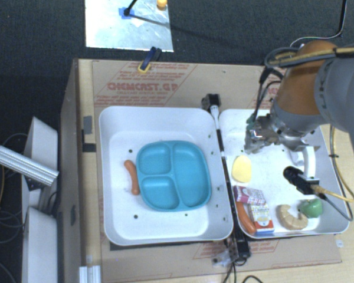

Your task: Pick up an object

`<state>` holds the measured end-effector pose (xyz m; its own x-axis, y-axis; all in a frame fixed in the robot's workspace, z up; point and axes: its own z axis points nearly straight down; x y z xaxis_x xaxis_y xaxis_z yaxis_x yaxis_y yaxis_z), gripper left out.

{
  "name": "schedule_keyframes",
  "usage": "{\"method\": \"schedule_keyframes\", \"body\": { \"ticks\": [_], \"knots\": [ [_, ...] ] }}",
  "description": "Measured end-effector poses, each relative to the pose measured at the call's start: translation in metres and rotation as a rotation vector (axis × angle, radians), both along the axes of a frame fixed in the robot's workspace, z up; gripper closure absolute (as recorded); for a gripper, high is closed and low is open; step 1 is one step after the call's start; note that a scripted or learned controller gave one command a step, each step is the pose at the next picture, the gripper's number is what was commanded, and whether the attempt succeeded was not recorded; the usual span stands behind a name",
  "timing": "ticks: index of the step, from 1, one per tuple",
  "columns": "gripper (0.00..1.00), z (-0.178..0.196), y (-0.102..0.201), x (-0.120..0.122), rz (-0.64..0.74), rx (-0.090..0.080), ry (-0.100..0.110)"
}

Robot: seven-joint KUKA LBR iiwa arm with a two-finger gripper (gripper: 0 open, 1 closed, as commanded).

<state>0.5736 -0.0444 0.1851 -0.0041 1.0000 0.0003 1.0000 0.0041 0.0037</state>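
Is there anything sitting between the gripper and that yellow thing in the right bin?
Nothing visible does. The gripper hangs over the right bin, and the yellow thing lies just below it in the view, with bare bin floor between them.

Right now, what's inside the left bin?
A blue divided plate with bare compartments, and a sausage beside it on the left bin floor. Whatever is under the plate is hidden.

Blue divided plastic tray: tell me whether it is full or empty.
Empty: the blue divided plastic tray shows bare compartments; the orange sausage lies beside it on the bin floor.
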Motion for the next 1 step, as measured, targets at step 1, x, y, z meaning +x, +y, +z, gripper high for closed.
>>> {"method": "schedule_keyframes", "body": {
  "ticks": [1],
  "knots": [
    [1.00,-0.0008,0.0681,0.0294,0.001,0.000,0.002]
  ]
}}
